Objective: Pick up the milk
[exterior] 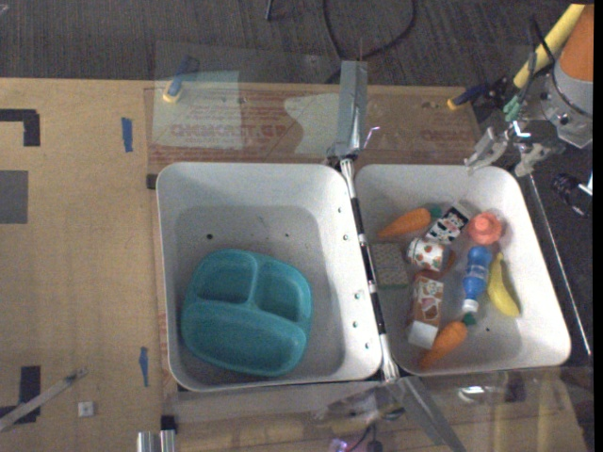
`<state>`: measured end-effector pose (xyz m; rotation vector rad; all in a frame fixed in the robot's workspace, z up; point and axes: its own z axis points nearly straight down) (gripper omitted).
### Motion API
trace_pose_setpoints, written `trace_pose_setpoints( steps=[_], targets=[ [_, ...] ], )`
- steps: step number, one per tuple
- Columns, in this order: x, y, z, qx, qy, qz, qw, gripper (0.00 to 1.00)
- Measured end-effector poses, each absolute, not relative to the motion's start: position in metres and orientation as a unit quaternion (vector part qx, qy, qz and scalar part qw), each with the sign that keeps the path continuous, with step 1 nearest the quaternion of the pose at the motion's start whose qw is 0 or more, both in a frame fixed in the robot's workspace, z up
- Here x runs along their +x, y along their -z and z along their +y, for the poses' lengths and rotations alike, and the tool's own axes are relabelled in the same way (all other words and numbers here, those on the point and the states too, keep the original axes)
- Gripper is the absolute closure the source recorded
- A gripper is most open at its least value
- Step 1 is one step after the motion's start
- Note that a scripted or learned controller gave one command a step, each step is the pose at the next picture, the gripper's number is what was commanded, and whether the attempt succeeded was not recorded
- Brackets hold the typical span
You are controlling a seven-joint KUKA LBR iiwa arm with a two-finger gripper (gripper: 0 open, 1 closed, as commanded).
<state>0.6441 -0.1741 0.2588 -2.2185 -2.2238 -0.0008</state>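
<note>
Camera view: left bin (179,196) holds a teal tray (247,311); right bin (537,281) is crowded so milk carton (450,222) sits wedged by a carrot (405,222). Gripper (502,151) hangs over the bin's far corner, fingers spread, grasping nothing, likely staging.

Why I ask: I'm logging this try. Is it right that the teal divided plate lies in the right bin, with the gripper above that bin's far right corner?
Not quite. The camera view shows the teal divided plate in the left bin, not the right bin. The gripper is above the right bin's far right corner, as you said.
</note>
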Motion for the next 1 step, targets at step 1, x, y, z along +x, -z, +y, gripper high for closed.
trace_pose_setpoints(
  steps=[1],
  targets=[
    [0.6319,-0.097,-0.1748,-0.72,0.001,-0.694,-0.002,0.0]
  ],
)
